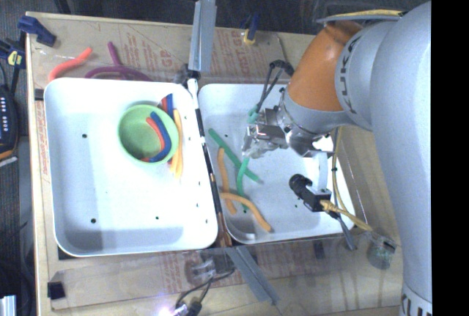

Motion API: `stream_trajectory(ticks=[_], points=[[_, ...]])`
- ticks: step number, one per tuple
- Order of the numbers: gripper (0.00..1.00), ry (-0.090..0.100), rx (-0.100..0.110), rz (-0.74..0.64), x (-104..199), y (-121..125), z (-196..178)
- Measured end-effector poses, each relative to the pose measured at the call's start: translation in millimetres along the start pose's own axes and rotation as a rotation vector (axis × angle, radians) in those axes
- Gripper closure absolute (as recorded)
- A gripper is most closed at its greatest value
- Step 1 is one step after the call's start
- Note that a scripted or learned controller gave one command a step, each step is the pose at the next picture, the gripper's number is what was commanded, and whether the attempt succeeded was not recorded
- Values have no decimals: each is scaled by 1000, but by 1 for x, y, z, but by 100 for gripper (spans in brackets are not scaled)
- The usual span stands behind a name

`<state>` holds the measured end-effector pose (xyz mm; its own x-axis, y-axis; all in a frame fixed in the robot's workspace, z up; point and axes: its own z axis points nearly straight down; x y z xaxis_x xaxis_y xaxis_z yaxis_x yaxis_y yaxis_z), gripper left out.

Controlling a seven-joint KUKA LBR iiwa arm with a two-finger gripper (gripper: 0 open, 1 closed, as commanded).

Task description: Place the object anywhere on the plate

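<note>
A green plate (144, 135) lies in the left bin (95, 190), toward its back right. Red (158, 127), blue (168, 104) and orange-yellow (176, 148) curved sticks rest on or against the plate's right side. In the right bin (293, 223) lie green sticks (244, 171) and orange sticks (248, 207) along the left side. My gripper (256, 141) hangs over the right bin's middle, just right of the green sticks. A small teal piece (253, 116) shows beside the wrist. I cannot tell whether anything is held.
Outside the bins, an orange stick (70, 64) and a purple one (113, 71) lie on the bench at the back left. A grey metal bar (202, 32) stands behind the bins' shared edge. A black fitting with a yellow cable (311, 195) hangs from the arm over the right bin.
</note>
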<state>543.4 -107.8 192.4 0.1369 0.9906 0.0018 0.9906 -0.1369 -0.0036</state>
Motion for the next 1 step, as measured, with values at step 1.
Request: stream_trajectory(ticks=[1], points=[[0,0,0,0,0,0,0]])
